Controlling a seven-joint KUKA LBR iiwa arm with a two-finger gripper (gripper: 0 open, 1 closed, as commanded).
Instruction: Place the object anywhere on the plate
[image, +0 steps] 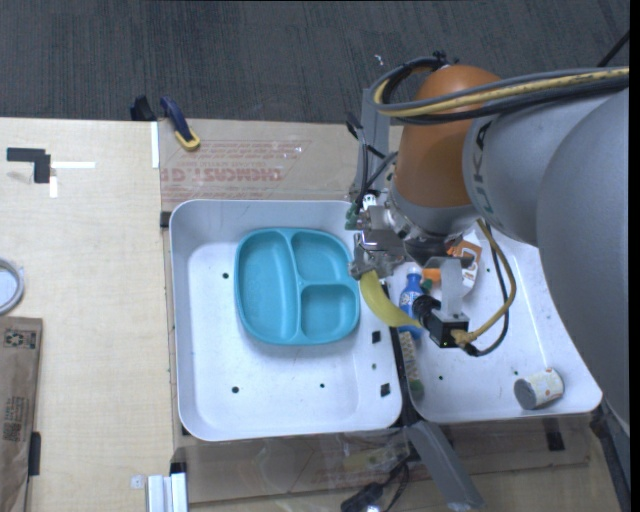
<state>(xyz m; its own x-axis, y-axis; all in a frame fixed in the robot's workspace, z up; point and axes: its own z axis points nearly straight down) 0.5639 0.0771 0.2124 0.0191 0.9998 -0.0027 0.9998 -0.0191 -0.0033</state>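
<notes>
A blue plate (297, 286) with three sections is seen in the left white bin (200, 390). The plate lies flat, toward the top and the 3 o'clock side of that bin. Nothing is seen on the plate.

The grey arm (560, 190) comes in from 3 o'clock. An orange band (445, 110) is seen above its wrist, and black and yellow cables (500, 90) are looped over it. The gripper (368, 262) hangs low, just at the 3 o'clock edge of the plate, above the place where the two bins meet.

A yellow banana (385, 303) is seen right under the gripper. Its top end is tucked up at the gripper and its lower end curves toward 5 o'clock, over the wall between the bins. It looks as if the banana is held at its top end, but the fingers are hidden by the wrist, so it cannot be told how far the gripper is open or whether the banana is truly held. The banana is just beside the plate, not on it.

A small blue and white bottle (410, 292) is seen at 3 o'clock of the banana, in the right bin (560, 350). A little pale cup (540, 388) lies on its side near the 5 o'clock corner of that bin.

A yellow and blue clamp (178, 124) is seen on the worktop (80, 250) at 11 o'clock of the left bin.
</notes>
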